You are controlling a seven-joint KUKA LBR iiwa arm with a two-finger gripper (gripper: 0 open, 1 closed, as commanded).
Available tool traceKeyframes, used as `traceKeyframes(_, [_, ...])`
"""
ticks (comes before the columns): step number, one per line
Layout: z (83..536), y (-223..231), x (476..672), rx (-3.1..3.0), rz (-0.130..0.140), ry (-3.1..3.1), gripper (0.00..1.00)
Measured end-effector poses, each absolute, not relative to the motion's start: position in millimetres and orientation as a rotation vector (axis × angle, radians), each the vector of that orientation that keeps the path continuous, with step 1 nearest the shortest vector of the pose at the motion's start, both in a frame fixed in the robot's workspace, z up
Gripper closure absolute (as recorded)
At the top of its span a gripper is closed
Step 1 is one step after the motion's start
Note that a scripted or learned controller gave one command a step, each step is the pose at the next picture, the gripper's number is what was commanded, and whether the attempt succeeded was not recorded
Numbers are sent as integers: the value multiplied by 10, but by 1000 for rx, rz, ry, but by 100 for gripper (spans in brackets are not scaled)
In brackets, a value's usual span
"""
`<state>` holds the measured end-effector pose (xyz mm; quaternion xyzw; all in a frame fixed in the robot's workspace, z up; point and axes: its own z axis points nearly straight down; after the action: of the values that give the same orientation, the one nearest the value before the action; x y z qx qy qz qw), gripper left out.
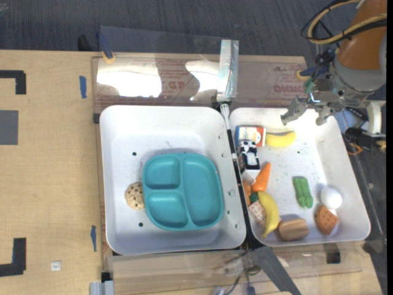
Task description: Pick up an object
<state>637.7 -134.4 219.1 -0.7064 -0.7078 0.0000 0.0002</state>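
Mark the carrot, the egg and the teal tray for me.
carrot [263,176], camera view, mid-body
egg [331,198], camera view, centre of shell
teal tray [209,219], camera view, front right rim

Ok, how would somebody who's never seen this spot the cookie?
Find the left white bin, the one holding the teal divided tray. The cookie lies against the tray's left edge: small, round, tan with dark specks, and the one loose item in that bin.

One fixed camera above the bench [43,165], looking down at a slant, both white bins [116,128] in frame, arm [362,48] at right
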Motion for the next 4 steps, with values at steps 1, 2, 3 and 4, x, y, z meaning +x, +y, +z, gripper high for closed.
traceKeyframes(1, [2914, -1894, 6432, -2452, -4, -1972, 0])
traceKeyframes(2, [1107, -1731, 6263, -2515, 13, -1865, 0])
traceKeyframes(3, [871, -1519, 5580, -2250, -5, -2197, 0])
traceKeyframes(4, [875, -1983, 5306, -2245, -6, -2201, 0])
